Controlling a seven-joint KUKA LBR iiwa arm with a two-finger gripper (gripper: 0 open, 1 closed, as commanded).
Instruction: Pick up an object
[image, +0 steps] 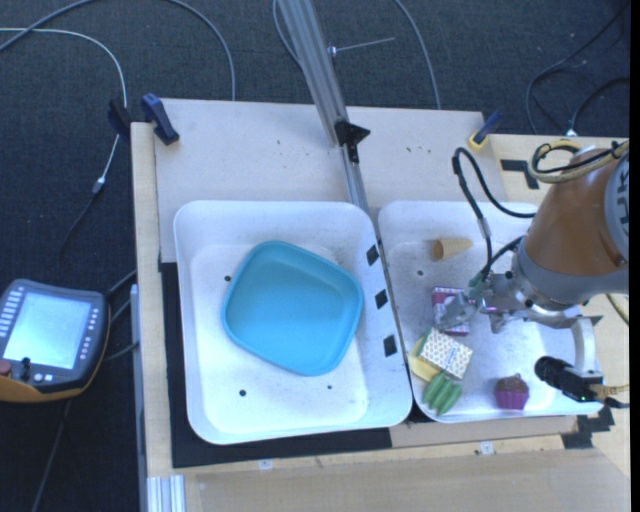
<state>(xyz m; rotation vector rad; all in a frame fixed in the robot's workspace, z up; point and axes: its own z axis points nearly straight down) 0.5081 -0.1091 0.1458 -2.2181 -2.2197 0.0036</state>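
My gripper (474, 303) hangs low in the right bin (400, 225), under the orange-banded wrist that comes in from the right. It is right next to a pink and silver packet (449, 306), touching or just over its right edge. A tan cone-shaped piece (450, 248) lies further back in this bin. In front of the packet lie a yellow-and-white checkered packet (446, 352), a yellow piece (423, 368), a green pod-like item (441, 393) and a purple item (511, 391).
A blue square plate (292, 306) takes up the middle of the left bin (200, 230). A grey pole (325, 90) slants down to the gap between the bins. A black cable (478, 205) loops over the right bin's back. A teach pendant (48, 338) lies on the floor at left.
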